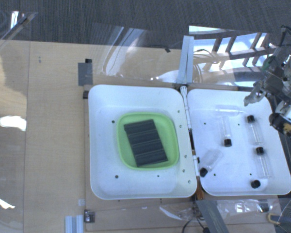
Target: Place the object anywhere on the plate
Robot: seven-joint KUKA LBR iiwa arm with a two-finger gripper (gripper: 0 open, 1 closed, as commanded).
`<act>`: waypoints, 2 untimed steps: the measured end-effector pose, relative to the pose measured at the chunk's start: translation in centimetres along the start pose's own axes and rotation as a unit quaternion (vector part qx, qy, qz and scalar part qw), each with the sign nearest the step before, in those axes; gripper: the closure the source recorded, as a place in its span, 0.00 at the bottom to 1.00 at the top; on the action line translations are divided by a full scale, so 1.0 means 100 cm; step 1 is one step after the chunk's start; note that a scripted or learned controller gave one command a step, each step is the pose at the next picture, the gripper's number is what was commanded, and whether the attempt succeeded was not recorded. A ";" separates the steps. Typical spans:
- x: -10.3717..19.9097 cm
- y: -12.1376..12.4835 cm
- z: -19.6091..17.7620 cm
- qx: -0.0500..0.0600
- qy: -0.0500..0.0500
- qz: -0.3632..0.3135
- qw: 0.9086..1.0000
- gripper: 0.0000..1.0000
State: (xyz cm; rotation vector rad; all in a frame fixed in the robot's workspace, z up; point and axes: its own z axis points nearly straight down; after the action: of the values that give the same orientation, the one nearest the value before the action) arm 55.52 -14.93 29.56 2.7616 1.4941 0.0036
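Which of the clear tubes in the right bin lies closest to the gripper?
The tube with its black cap at the far end, just below the gripper; the others lie farther left or nearer the front rim.

This is a robotics lab or test cell, not a home or shop. A pale wooden worktop [48,130] carries two shallow white bins [136,191] fixed side by side, with bolt holes in their floors and metal brackets at the corners. Grey carpet [111,6] lies beyond the worktop. Clear plastic shielding [136,47] and a metal frame [233,45] stand behind the bins, left of the end effector [254,97], and loose cables [184,223] trail at the front edge.
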 end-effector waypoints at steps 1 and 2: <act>-0.061 -0.015 0.001 -0.001 0.000 -0.002 1.000 0.00; -0.032 0.028 0.028 -0.001 0.000 0.061 0.998 0.00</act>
State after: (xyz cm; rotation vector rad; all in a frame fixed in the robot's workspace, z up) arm 56.09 -19.13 26.79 2.8457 1.3229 0.0052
